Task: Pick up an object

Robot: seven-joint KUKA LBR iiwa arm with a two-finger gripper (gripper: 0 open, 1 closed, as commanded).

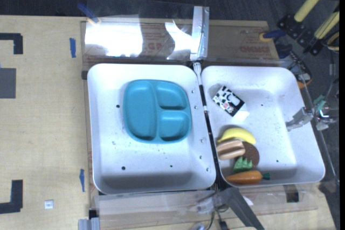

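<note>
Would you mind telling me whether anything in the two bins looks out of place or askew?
Nothing looks damaged or spilled. The blue divided plate lies flat in the left bin. In the right bin, the banana, hot dog and carrot crowd one corner.

You have almost nothing to read here. The brown cardboard panel (237, 43) behind the 2 bins carries reddish printed lettering, but it is too blurred and washed out by glare to make out. The small black-and-white patterned item (227, 100) in the right bin (280, 159) shows blotches, no legible text.
</note>
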